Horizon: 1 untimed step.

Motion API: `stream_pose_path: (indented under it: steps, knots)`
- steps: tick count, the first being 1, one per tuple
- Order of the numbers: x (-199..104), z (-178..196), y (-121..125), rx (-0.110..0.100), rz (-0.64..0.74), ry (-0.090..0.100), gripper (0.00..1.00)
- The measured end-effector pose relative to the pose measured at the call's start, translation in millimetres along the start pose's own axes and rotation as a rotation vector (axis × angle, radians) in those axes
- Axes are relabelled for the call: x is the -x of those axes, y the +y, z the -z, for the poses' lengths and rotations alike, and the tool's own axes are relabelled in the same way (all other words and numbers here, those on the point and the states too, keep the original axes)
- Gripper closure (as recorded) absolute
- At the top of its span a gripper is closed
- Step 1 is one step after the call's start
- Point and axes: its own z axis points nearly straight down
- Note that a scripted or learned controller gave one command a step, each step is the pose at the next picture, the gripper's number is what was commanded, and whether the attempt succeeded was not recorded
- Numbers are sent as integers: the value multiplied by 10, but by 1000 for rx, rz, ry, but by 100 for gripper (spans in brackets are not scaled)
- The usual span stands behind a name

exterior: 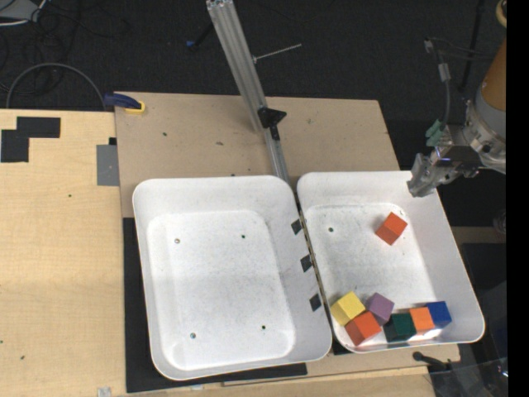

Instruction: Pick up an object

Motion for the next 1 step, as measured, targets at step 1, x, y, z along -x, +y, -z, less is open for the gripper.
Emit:
stream_pose_path:
  steps: [1]
  knots:
    - [-12,-23,-5,-5,5,0,0]
